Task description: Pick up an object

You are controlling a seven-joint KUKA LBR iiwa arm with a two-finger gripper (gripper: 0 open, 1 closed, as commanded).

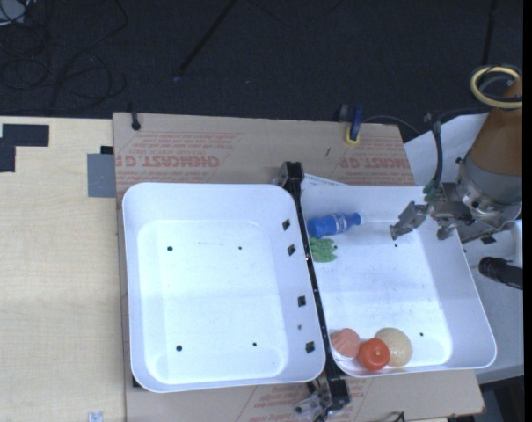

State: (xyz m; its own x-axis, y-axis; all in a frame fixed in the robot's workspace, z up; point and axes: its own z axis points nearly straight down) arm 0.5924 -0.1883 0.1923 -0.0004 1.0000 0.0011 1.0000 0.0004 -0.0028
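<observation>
Blue bottle (333,224), lying on its side at 10 o'clock in the right bin (477,323), beside a green item (323,251). My claw (426,221) hangs at 2 o'clock over that bin, fingers spread, gripping nothing. An orange ball (374,353), pink piece (345,342) and tan ball (396,345) cluster at 6 o'clock.

Two white bins (214,202) were seen; a blue bottle (332,224), green object (323,251), red ball (374,353) and beige ball (396,345) were shown.
</observation>
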